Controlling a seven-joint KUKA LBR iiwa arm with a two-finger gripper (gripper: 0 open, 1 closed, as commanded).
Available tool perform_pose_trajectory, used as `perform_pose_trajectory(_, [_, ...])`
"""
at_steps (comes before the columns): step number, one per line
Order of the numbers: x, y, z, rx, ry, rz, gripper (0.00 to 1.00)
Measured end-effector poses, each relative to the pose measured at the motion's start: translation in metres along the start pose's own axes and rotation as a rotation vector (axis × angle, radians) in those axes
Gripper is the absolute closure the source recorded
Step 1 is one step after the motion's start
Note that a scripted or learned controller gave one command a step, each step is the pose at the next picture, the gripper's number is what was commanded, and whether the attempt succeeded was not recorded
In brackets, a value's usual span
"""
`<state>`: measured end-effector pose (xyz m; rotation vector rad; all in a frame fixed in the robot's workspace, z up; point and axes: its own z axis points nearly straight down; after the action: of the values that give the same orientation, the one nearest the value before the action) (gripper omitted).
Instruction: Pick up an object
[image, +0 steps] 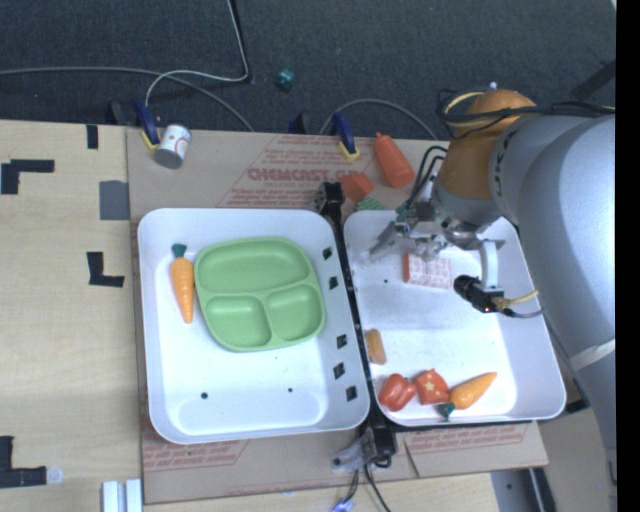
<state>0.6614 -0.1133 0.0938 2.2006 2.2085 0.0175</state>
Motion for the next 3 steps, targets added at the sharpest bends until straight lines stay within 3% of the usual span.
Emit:
perform_pose_trajectory(1, [-0.002,-0.007,0.0,0.001,0.002,-0.001,0.0])
perform_pose_trajectory(2, [-0.004,-0.007,-0.01,0.001,-0.002,-0.001,1.0])
perform_pose_trajectory(3, [-0.004,-0.007,-0.01,0.001,-0.001,-0.001,0.0])
